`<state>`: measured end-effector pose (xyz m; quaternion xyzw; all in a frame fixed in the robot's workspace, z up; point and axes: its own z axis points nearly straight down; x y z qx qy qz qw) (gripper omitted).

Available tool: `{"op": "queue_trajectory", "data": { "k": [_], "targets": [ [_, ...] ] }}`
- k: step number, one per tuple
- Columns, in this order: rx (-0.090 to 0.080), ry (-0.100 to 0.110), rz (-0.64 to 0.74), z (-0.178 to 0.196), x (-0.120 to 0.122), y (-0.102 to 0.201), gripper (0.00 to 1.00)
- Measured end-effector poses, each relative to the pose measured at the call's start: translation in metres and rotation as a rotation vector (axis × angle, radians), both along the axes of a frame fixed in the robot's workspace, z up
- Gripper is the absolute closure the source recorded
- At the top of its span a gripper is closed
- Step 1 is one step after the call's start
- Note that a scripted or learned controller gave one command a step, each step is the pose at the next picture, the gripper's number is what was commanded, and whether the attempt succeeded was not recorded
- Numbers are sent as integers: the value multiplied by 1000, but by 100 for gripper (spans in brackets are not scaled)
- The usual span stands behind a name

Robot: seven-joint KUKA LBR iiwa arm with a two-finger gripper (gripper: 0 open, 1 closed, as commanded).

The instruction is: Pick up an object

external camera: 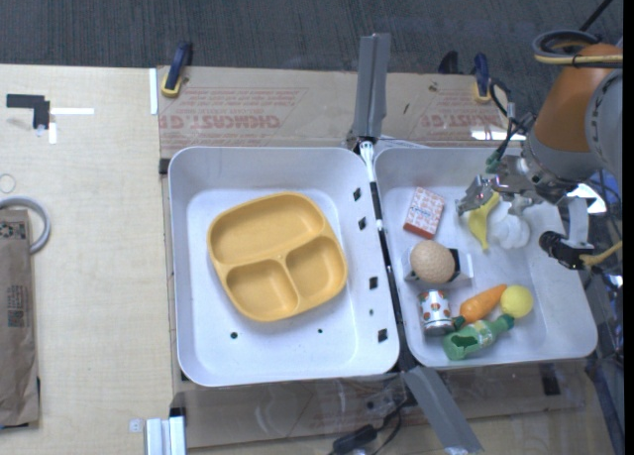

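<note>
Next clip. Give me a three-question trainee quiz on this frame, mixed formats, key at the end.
1. True or false: the yellow divided tray lies in the left bin.
2. Which lies nearest the end effector? A carrot B banana C small can
3. Fill in: the red and white box lies in the ____ bin.

Key: 1 true. 2 B. 3 right.

2 bins, 1 tray, ~8 small items
</note>
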<state>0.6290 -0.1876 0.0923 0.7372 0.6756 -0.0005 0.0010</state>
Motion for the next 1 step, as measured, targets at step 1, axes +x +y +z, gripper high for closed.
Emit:
{"op": "queue_trajectory", "data": {
  "k": [1],
  "targets": [
    [0,0,0,0,0,0,0]
  ]
}}
